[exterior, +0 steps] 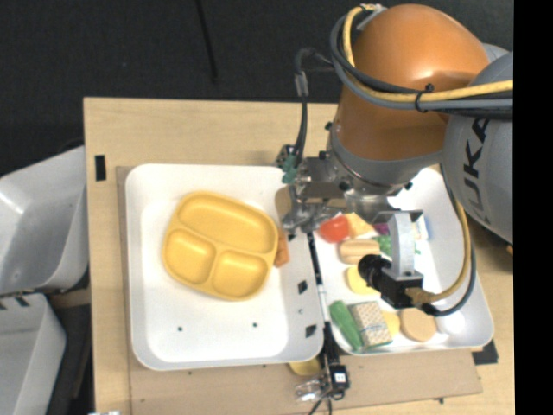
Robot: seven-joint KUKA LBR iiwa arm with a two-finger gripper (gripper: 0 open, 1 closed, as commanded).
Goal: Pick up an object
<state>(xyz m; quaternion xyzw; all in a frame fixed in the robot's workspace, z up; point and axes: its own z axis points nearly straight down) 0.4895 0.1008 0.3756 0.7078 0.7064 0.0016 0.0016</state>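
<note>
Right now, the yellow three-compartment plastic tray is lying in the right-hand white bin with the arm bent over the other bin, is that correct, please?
Not quite: the yellow three-compartment plastic tray lies in the left-hand white bin, as the camera view shows. The arm bends over the other, right-hand white bin, where small food-shaped items lie.

Yellow divided tray (216,246) in white left bin (147,318). Red piece (333,228), cream pieces (356,251), green piece (345,322), speckled tan-and-white block (371,322), tan round piece (420,325) in white right bin (471,318). Pale wood bench (108,128). Orange-banded grey arm (406,67).
</note>
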